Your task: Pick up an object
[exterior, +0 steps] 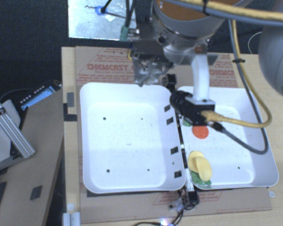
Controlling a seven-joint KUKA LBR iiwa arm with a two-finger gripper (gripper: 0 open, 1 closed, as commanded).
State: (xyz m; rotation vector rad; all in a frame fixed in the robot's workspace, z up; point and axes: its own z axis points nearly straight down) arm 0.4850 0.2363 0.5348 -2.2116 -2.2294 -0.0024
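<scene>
The gripper (pixel 150 74) hangs at the far edge of the left bin (pixel 99 173), near its back right corner, under the big grey and orange wrist. In the right bin (pixel 259 171) lies a red-orange disc (pixel 201 133) close to the divider. Nearer the front of that bin sits a yellow lumpy object (pixel 200 166), resting on a flat green piece (pixel 198 179). The gripper is well back and left of all three, and I see none of them between its fingers.
A black fitting (pixel 188 109) with a yellow cable (pixel 240 123) and a white post (pixel 201 81) hangs over the divider between the bins. Black clips (pixel 173 150) line the left bin's right wall. Cardboard (pixel 104 62) lies under both bins.
</scene>
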